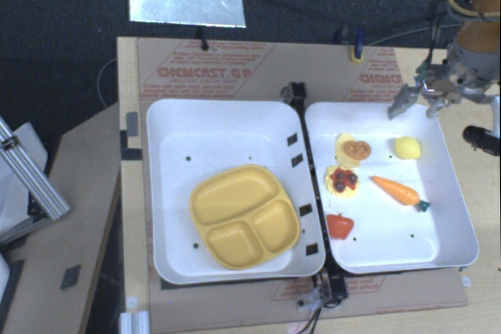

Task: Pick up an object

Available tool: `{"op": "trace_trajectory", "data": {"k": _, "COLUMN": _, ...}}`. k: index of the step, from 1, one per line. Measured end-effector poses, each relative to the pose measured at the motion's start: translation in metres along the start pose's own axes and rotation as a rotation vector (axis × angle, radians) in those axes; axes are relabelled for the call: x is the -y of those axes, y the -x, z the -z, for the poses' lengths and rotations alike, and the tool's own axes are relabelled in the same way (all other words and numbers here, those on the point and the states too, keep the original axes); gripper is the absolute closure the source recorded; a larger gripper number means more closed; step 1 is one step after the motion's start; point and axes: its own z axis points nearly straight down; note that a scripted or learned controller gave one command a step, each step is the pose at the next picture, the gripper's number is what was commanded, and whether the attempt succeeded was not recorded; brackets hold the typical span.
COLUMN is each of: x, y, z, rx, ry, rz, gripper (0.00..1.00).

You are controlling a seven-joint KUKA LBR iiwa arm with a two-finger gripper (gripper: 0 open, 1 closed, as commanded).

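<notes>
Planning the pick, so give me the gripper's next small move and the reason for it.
Probably lower the gripper, fingers spread, down and inward toward the yellow lemon. It sits above the right bin's far rim holding nothing, and the lemon is the nearest item, lying apart from the carrot.

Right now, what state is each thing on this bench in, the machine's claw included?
Claw: open, fingers spread, holding nothing, above the right bin's far edge.
Yellow tray: lying flat, upright, in the left bin, compartments bare.
Carrot: lying on its side in the right bin.
Lemon: resting apart from the others.
Red piece: lying near the divider.
Two round yellow pieces: lying flat, untouched.
</notes>
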Motion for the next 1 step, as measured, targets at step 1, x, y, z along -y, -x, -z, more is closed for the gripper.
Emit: {"op": "trace_trajectory", "data": {"k": 1, "x": -0.0029, "y": -0.0006, "z": 0.0088, "rx": 0.003, "ry": 0.013, "rz": 0.003, "gripper": 0.0}}
